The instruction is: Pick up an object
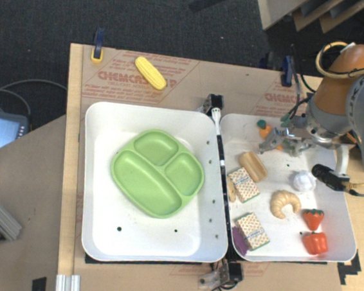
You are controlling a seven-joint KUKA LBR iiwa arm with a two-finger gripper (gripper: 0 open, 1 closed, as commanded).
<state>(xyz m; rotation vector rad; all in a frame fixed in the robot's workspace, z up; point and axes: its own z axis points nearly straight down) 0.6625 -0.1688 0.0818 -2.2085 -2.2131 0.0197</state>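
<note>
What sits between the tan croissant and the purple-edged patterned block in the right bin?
Nothing: in the camera view, bare white bin floor separates the tan croissant from the purple-edged patterned block.

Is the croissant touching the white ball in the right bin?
Apart. The camera view shows a strip of bare bin floor between the croissant and the white ball, which lies above and to its right.
</note>
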